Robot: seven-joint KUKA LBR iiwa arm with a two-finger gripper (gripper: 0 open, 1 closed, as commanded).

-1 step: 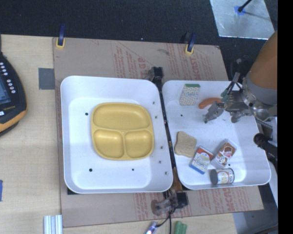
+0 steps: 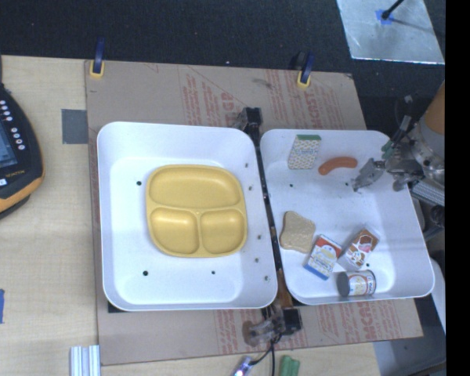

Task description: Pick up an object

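1. Surface [image 2: 39, 288]: pale wood, with a brown cardboard sheet [image 2: 219, 92] clamped at its far edge; dark floor beyond.
2. Two white bins sit side by side on the cardboard. Left bin [image 2: 125, 280] holds a yellow divided tray [image 2: 196, 210], roughly centred.
3. Right bin [image 2: 407, 233] contents: patterned sachet [image 2: 304, 152] at far left; orange sausage [image 2: 338, 164] just right of it; bread slice [image 2: 297, 231] near the left wall; red-and-blue packet [image 2: 323, 257] beside the bread; small brown carton [image 2: 359, 249] right of that; can [image 2: 356, 283] lying on its side at the near edge.
4. Gripper [image 2: 366, 180] enters from the right, over the far right part of the right bin, right of the sausage and apart from it.
5. Fingers: open or closed, cannot tell; nothing seen between them.
6. Orange-and-black pendant [image 2: 4, 159] at the left edge of the surface.
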